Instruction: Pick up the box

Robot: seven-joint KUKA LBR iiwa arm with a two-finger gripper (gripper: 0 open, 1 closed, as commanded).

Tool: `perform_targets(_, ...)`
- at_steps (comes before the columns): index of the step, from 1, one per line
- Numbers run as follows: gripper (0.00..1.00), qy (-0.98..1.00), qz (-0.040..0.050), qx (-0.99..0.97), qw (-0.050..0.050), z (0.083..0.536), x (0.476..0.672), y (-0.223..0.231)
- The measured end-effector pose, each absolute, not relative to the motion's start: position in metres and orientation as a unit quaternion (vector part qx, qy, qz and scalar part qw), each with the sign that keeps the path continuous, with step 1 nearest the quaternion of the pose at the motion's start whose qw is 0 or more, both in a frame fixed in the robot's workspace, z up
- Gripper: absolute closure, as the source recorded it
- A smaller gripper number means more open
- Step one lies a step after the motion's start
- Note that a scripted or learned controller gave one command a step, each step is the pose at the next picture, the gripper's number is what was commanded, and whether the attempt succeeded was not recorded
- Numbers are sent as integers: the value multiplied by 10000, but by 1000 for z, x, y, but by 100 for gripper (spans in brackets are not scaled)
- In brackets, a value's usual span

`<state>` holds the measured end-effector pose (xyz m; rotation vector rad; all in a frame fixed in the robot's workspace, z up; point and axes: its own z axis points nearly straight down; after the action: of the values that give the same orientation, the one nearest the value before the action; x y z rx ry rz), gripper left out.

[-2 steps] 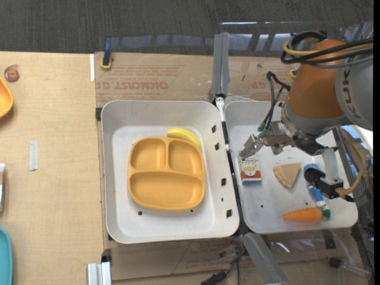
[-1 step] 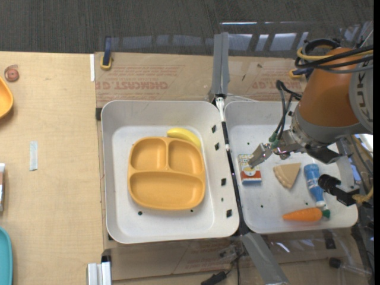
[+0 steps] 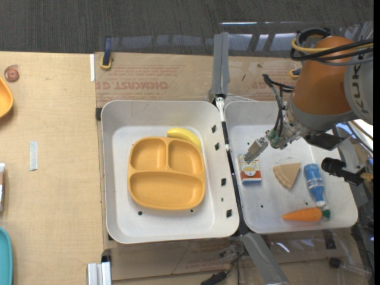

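A: Nearest items, right bin (image 3: 261, 221)?
B: Toy carrot (image 3: 303, 215), orange with green tip, lying flat by the near rim. Just behind it, blue bottle (image 3: 314, 184) with white cap, lying on its side, cap toward the carrot.

A: Left bin (image 3: 113, 177)?
B: Orange divided plate (image 3: 167, 173), three compartments, flat on the floor of the bin, roughly central. Yellow banana (image 3: 184, 136) touching the plate's far edge, partly hidden behind it.

A: Middle of the right bin?
B: Tan wedge (image 3: 288, 175), resembling a bread slice, left of the bottle and apart from it. Box (image 3: 252, 173), small, white with red and orange print, lying flat near the bin's left wall, well apart from the wedge.

A: Gripper (image 3: 252, 154)?
B: Poised directly over the box's far end, slanted down and leftward, tips at or just above the top face; contact not resolvable. Fingers (image 3: 256, 150) drawn close together, seen as one narrow grey shape; whether pressed fully together or pinching anything, cannot tell. Box not seen between them.

A: Farther back?
B: Grey arm (image 3: 323, 82) with orange band, reaching in from the right over the far right corner of the right bin, yellow cable looped on top. Brown cardboard (image 3: 154, 79) with reversed red lettering under and behind both bins. Metal rail (image 3: 221, 64) upright between the bins at the far side
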<state>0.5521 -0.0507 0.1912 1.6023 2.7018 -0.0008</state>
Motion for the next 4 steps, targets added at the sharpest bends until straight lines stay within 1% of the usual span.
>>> perform_targets(1,0,8619,-5,5070,-7,191,544,-59)
perform_targets(2,0,9052,16,4250,38,97,558,-103)
perform_targets(3,100,9042,31,4270,54,107,559,-103)
perform_targets(4,0,9043,30,4268,54,107,559,-103)
